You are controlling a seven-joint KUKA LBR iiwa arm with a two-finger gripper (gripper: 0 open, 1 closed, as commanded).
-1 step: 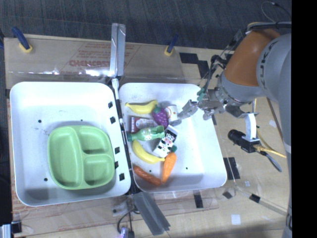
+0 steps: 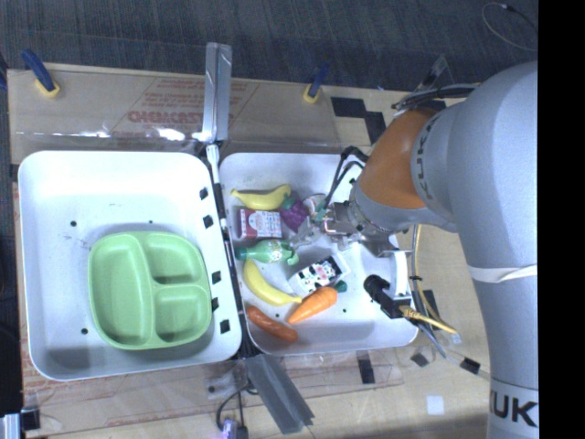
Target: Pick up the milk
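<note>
The milk (image 2: 321, 271) is a small white carton with black patches. It lies on its side in the right bin (image 2: 366, 332), just above the carrot (image 2: 313, 305). My gripper (image 2: 317, 224) is low in that bin, a little above and behind the milk, beside the purple grapes (image 2: 294, 214). The grey wrist with its orange band (image 2: 395, 167) reaches in from the right. The milk lies free, apart from the gripper.
The right bin also holds a yellow banana (image 2: 262, 197) at the back, a maroon carton (image 2: 257, 222), a green item (image 2: 267, 251), a second banana (image 2: 265, 284) and a red pepper (image 2: 271, 326). A green divided plate (image 2: 151, 289) sits in the left bin (image 2: 55, 190).
</note>
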